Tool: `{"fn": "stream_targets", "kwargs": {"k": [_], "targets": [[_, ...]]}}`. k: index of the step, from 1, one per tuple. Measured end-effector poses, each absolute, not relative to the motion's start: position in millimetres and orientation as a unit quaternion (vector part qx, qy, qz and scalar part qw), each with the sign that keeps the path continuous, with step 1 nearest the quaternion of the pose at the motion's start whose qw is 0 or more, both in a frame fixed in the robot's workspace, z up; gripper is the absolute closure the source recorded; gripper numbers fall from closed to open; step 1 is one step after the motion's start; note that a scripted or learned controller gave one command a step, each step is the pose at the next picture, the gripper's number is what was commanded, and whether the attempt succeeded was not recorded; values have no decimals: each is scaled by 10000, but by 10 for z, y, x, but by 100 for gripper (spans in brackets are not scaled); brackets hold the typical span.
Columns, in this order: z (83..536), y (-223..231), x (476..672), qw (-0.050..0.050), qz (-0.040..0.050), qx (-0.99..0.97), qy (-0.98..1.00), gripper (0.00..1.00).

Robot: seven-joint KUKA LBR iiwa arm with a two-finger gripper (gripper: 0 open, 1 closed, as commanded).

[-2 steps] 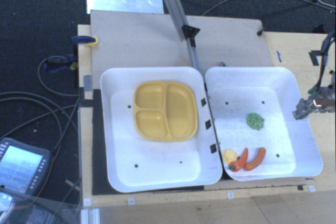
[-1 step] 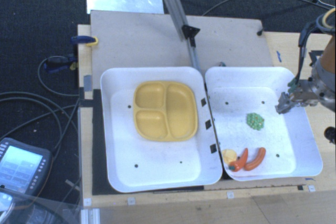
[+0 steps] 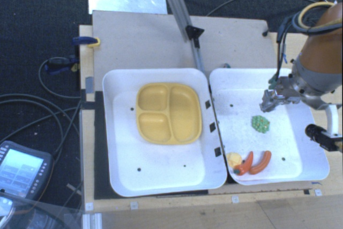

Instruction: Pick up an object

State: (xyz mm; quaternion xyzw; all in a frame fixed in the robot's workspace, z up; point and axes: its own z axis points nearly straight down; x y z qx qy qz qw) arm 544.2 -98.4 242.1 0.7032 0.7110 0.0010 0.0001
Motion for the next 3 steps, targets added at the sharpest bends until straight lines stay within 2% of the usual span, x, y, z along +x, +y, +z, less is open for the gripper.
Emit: {"fn": "stream_targets", "kwargs": {"k": [1, 2, 3], "targets": [[2324, -486, 5502, -5, 7, 7034, 7108, 100], [2426, 65, 5660, 4, 23, 7028, 7114, 100], [2319, 671, 5795, -3, 15, 7030, 7112, 100]]}}
